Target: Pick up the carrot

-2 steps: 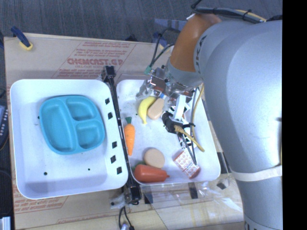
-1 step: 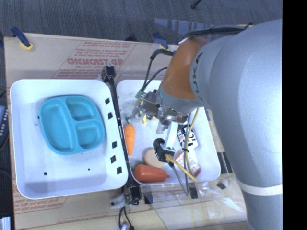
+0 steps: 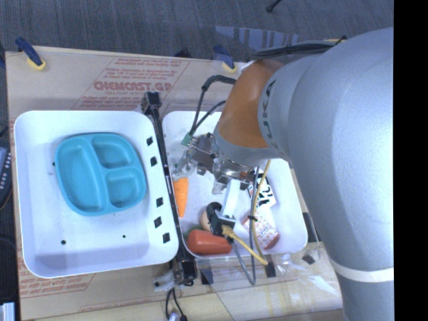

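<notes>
The arm [image 3: 314,112] reaches in from three o'clock and hangs over the right bin [image 3: 294,236]. The carrot [image 3: 180,194] lies in that bin hard against its nine o'clock wall, free of any grip. The tool [image 3: 200,158] hovers just above the carrot's twelve o'clock end; whether it's open or closed, I can't tell. A red sausage-like item [image 3: 208,242] sits at the bin's six o'clock edge. The left bin [image 3: 33,246] holds a blue divided tray [image 3: 100,172].
</notes>
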